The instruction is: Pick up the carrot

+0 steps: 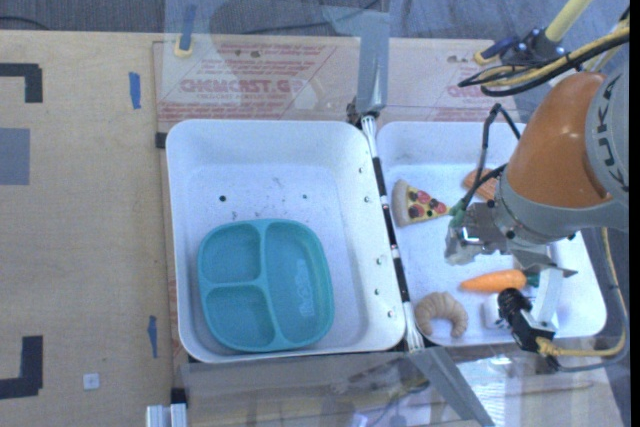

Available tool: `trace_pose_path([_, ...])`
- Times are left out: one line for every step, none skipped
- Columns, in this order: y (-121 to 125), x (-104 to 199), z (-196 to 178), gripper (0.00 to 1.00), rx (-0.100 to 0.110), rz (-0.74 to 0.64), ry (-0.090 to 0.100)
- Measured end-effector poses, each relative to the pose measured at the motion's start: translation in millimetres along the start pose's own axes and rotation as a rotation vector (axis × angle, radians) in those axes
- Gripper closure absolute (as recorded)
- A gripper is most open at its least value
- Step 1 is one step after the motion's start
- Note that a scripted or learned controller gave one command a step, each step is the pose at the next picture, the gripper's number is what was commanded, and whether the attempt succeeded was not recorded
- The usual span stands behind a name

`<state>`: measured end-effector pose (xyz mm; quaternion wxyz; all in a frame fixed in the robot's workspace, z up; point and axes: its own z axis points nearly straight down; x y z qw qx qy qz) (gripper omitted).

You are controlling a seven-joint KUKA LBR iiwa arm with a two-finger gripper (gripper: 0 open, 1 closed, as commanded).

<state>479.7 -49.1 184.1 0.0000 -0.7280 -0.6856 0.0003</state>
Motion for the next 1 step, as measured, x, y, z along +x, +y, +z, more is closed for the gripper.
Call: trace_pose_path([2.0, -48.7, 30.1, 1.0, 0.003, 0.459, -0.001])
